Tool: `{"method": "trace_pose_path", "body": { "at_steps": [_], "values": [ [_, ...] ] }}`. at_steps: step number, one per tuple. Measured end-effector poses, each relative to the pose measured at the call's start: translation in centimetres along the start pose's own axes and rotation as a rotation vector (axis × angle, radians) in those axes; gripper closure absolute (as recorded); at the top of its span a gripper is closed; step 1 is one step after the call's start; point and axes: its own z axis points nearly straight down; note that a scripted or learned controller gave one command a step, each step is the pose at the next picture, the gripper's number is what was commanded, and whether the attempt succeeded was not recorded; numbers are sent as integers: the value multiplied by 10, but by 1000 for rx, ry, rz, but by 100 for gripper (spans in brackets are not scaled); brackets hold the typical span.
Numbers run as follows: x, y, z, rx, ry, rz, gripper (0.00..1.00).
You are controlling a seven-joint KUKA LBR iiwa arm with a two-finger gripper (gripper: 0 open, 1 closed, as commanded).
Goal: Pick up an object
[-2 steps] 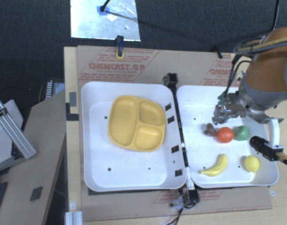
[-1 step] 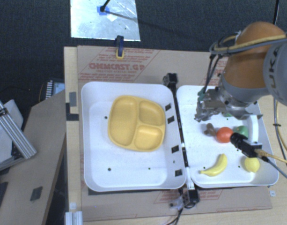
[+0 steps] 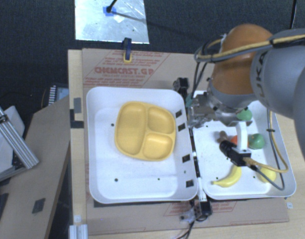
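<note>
Tool [image 3: 204, 112] over right bin's [image 3: 286, 180] left rim, grip state unreadable; banana [image 3: 230, 177] lies toward 5 o'clock, long axis 8–2.

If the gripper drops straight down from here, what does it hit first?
Probably the right bin's white floor beside the small brown object, near the divider; the arm hides the gripper, so depth and exact line are uncertain.

bins [image 3: 100, 183]: glossy white plastic | plate [image 3: 145, 130]: matt yellow plastic
</note>
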Motion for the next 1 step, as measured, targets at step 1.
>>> {"method": "trace_pose_path", "body": {
  "at_steps": [1],
  "values": [
    [53, 3, 15, 1, 0, 0, 100]
  ]
}}
